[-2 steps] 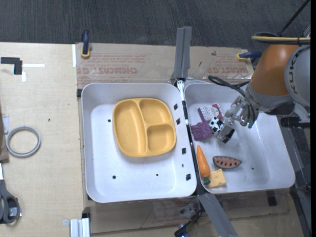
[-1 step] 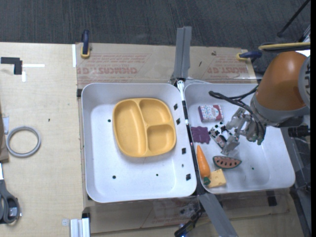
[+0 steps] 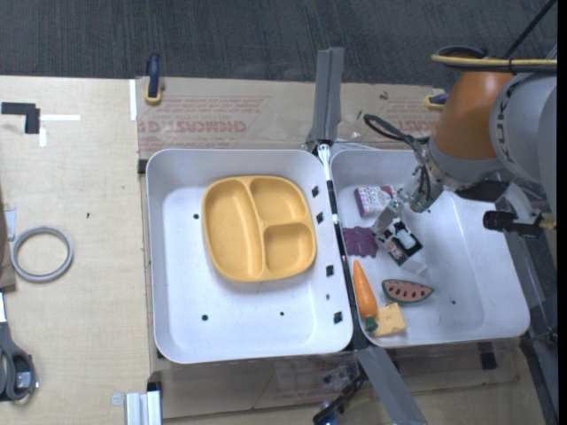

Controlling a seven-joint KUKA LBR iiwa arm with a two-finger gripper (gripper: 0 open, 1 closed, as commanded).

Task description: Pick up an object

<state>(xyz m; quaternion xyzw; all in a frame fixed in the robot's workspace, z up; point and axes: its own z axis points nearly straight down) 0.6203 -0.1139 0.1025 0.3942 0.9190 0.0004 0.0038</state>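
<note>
Pincer (image 3: 396, 235) low in right bin (image 3: 496, 326) beside purple toy (image 3: 359, 241); finger gap unclear

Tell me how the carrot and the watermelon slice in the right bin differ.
The carrot is orange, long and tapered, lying lengthwise against the bin's left wall; the watermelon slice is a half-round wedge, red with dark seeds and a green rind, lying flat further into the bin. The carrot's lower end meets a yellow cheese-like block, while the watermelon slice lies just above that block. Both look like toy food, and both lie apart from the gripper.
</note>
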